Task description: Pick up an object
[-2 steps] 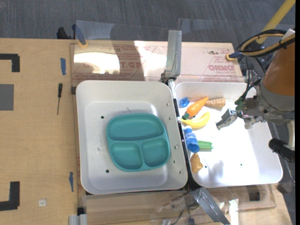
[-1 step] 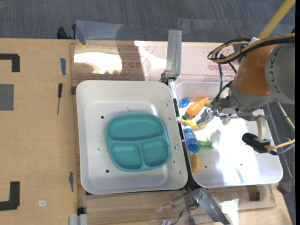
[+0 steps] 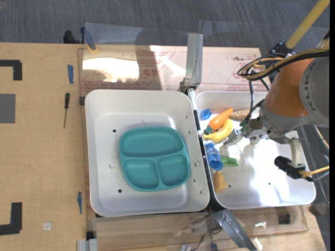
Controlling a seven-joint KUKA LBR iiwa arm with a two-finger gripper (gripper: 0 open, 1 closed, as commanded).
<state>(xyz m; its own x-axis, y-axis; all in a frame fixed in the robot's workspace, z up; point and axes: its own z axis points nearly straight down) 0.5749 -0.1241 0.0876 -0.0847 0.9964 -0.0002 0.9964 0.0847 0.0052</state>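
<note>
The right white bin holds a cluster of small toys along its left side. An orange carrot lies over a yellow banana. A small blue piece sits at the back, and a larger blue piece lies in front of the banana. Beside that are a green piece and a brown piece. My gripper hangs low in this bin, just right of the banana and carrot, under the grey and orange wrist. Nothing shows as held.
The left white bin holds a teal divided tray. A metal divider post stands behind the gap between the bins. The bench's cardboard top stretches left. The right bin's front right floor is bare.
</note>
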